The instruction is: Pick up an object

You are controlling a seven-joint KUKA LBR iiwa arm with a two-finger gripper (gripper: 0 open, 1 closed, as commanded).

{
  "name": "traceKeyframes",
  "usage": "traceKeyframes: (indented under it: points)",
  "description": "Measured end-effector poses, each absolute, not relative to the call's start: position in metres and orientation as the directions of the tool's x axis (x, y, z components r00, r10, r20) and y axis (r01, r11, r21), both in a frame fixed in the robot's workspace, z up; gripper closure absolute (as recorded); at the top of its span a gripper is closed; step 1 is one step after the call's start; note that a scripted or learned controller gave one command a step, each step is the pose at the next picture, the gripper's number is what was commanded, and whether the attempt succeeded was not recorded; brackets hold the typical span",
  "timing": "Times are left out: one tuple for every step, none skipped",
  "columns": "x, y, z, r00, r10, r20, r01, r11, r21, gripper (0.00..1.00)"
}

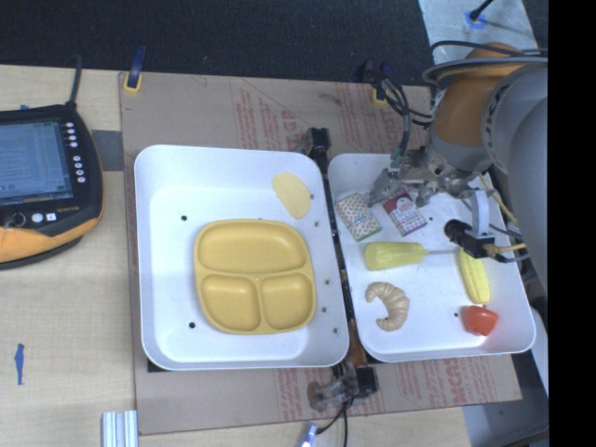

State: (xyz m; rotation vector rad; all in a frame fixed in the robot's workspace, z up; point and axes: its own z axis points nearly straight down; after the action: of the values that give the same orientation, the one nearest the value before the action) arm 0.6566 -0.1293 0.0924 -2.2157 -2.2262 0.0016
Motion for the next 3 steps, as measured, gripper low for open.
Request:
traceKeyframes:
  points:
    - [0.605, -0.155, 0.092, -0.004, 1.0, -0.001, 1.0, 0.004, -0.004, 0.0]
    - [0.646, -0.177, 0.092, -0.004, 1.0, 0.0, 1.0, 0.004, -0.002, 0.0]
    - [0.657, -0.134, 0.092, -0.005, 1.0, 0.0, 1.0, 0.005, -0.002, 0.0]
